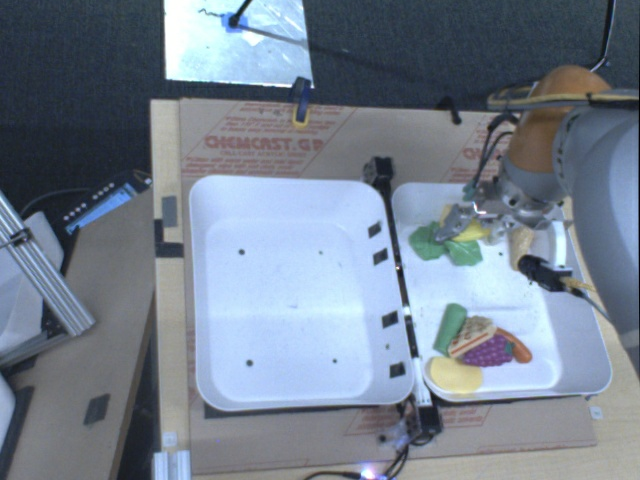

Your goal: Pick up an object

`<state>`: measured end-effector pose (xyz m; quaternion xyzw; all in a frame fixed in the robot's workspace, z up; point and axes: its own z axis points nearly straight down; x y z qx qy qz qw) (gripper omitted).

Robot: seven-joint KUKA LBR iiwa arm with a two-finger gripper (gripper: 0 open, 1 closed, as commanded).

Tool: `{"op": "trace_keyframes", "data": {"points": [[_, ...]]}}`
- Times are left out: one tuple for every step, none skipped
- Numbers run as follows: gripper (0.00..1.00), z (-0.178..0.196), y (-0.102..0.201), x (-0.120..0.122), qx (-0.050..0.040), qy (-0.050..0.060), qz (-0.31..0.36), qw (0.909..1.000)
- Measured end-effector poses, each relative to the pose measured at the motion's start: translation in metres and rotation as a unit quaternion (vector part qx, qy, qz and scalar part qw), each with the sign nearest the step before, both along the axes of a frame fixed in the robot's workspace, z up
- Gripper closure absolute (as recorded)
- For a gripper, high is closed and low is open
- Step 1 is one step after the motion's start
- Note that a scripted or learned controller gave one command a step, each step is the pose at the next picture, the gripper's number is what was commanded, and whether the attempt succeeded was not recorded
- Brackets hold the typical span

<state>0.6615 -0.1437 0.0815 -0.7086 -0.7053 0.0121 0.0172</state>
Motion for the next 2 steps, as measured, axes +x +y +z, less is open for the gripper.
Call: {"op": "trace_keyframes", "data": {"points": [[1.00, 0.009, -0.001, -0.001, -0.0013, 0.000, 0.002, 1.0000], [1.00, 0.110, 0.094, -0.007, -0.0015, -0.027, 0.009, 0.9996]]}}
